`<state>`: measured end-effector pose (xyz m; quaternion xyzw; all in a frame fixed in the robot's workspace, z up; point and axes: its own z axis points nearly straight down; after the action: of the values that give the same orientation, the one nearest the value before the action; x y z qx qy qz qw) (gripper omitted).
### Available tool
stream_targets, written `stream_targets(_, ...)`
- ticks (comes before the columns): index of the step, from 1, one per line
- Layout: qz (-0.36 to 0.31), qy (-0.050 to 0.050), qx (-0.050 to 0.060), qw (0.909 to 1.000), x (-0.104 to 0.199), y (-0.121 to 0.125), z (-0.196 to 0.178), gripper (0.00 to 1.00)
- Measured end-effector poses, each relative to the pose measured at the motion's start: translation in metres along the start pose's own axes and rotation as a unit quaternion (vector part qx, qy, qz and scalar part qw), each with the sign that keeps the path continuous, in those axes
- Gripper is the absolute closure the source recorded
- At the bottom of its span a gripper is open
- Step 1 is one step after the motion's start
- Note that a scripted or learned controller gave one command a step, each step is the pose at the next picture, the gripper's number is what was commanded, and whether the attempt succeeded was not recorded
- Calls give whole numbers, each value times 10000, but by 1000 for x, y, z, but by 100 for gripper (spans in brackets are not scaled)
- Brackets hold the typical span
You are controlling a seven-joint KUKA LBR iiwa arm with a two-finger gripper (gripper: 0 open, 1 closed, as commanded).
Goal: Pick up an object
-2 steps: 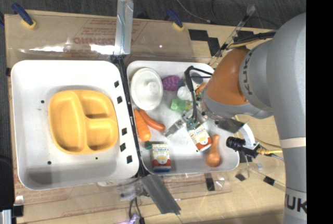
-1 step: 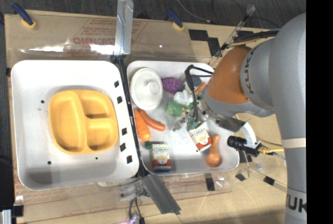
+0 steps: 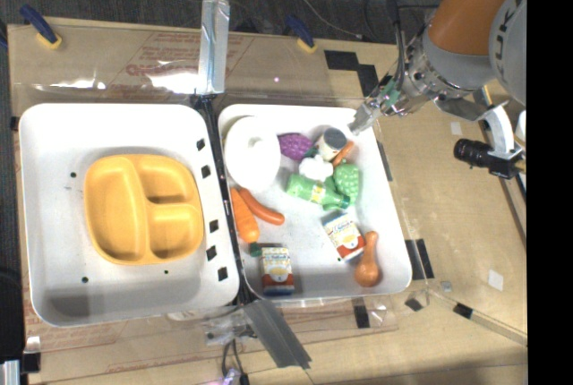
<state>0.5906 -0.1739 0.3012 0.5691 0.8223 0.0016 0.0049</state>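
Leftmost, left bin: yellow divided tray. Right bin: white plate, purple grapes, green toys, small can just below-left of the gripper, which hovers unladen at the far rim.

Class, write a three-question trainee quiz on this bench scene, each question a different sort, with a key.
1. True or false: the yellow divided tray lies in the left bin.
2. Which lies nearest the front rim of the right bin? A purple grapes B white plate C small carton
3. Fill in: the gripper hovers over the right bin's far ____ corner.

Key: 1 true; 2 C; 3 right.
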Motion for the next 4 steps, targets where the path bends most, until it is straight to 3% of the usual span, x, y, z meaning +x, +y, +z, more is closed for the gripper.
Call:
stream_targets(1, 6, 46, 73, 10000, -22, -1, 59, 100)
stream_targets(2, 218, 42, 68, 9997, -39, 54, 111, 100)
stream_targets(3, 639, 46, 54, 9979, 35, 83, 109, 100)
stream_targets(4, -584, 45, 58, 9983, 23, -1, 153, 100)
